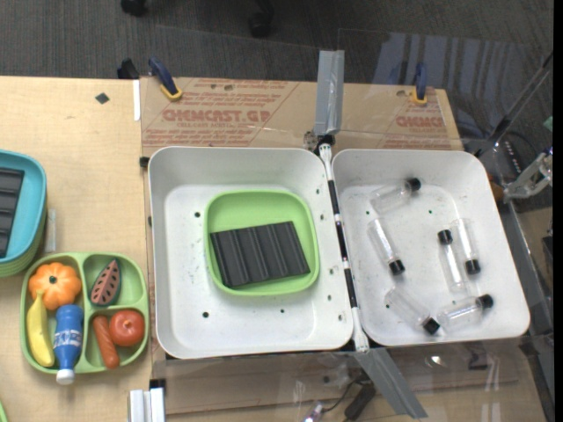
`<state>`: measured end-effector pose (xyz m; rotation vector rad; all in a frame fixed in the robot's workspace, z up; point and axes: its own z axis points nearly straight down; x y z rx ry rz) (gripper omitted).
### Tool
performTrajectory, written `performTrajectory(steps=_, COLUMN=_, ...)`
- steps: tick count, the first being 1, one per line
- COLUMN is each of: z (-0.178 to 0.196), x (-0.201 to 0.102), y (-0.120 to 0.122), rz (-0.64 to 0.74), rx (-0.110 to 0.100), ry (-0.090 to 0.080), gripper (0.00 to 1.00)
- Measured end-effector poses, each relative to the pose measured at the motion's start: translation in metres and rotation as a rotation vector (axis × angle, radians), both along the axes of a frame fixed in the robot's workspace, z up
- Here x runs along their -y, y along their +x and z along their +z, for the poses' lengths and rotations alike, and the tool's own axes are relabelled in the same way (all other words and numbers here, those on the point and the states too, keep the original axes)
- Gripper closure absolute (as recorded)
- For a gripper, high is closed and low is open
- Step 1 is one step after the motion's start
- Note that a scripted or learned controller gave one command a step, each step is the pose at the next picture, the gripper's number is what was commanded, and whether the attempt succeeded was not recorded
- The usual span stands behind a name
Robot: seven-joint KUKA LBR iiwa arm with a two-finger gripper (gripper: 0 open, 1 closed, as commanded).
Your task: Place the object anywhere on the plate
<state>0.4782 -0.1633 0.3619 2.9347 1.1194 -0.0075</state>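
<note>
Five clear vials with black caps (387, 246) lie scattered in the right bin (493, 200), well apart from the green plate (259, 207) at nine o'clock in the left bin (167, 236), which already bears a dark ribbed slab (259, 253). Nothing is picked yet, so the step in hand is judged the initial reach. The gripper's state cannot be told; next move calls for descending on one isolated vial.

Red print reading "CHEMCAST GP" runs across the brown paper-masked sheet (230, 112) behind the left bin, repeated in fainter smaller lines too blurred to read; the same red lettering, cut off as "CHEMCAS", shows on the paper-masked sheet (426, 119) behind the right bin.
</note>
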Motion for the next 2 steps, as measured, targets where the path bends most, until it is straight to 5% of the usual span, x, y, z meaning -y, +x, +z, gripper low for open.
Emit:
performTrajectory(steps=1, z=-0.057, x=-0.027, y=-0.001, rz=-0.257, rx=-0.001, ry=0.000, gripper=0.00)
performTrajectory(steps=2, z=-0.008, x=-0.091, y=0.006, rz=-0.500, rx=0.001, ry=-0.002, gripper=0.00)
